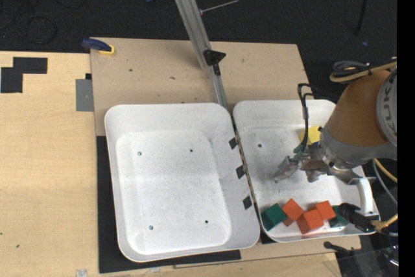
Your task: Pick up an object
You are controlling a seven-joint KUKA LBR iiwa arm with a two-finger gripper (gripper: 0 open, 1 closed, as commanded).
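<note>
Your jaws hang low inside the right shallow white plastic bin [272, 130], near its middle. You cannot tell if they are apart or together. Close by, along the near edge of that bin, a small dark green block [273, 215] touches a few orange-red blocks [311, 221]. A small yellow thing [314, 135] peeks out beside the big orange and grey arm [363, 120]. The left shallow white plastic bin [168, 178] sits right beside it on the light wooden bench [162, 74].

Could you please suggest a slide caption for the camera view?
The gripper hangs over the view's right bin, orange blocks and a green block lying along its near edge.
</note>
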